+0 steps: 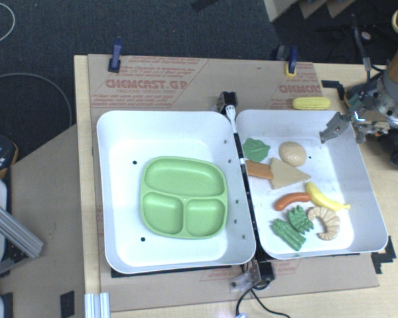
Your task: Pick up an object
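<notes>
Toy foods lay clustered in the right bin point(365, 177): banana point(326, 197), shrimp point(326, 222), sausage point(291, 201), bun point(292, 153). Gripper point(345, 121) hovered over that bin's far right corner, holding nothing; finger opening could not be judged. Risk: pieces touched, so a descent might nudge neighbours or pinch two

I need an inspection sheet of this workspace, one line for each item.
Surface: board bearing left bin and right bin.
Job's things: in right bin, banana, shrimp, sausage, egg, leaf, wedge, green pieces.
Clutter: green tray in left bin; corn on board.
Grippers: end effector at right bin's upper right rim, holding nothing.
Cables: on floor, upper left.
Surroundings: dark carpet.
</notes>
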You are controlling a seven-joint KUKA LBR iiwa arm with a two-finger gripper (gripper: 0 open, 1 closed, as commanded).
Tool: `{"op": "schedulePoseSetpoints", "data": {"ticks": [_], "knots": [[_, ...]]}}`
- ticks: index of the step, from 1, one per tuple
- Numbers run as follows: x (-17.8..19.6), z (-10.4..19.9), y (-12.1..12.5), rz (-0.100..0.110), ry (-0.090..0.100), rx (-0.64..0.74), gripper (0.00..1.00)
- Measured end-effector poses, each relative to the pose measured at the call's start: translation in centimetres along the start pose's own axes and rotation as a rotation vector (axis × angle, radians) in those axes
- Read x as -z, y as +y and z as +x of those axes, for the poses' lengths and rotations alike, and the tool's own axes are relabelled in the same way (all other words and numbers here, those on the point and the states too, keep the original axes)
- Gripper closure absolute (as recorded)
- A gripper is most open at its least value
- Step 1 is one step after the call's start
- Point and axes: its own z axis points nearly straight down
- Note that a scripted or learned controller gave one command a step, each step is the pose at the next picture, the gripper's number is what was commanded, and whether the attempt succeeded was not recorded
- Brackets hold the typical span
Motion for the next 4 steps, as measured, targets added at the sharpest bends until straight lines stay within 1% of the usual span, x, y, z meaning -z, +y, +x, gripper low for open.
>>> {"op": "schedulePoseSetpoints", "data": {"ticks": [1,2,3,4], "knots": [[-13.1,2.8,-3.8,0.001,0.004,-0.002,0.0],[-1.0,4.6,-11.2,-0.007,-0.001,-0.002,0.0],[-0.6,4.6,-11.1,-0.003,-0.002,0.0,1.0],[-6.9,11.1,-12.4,0.009,0.006,0.005,1.0]]}}
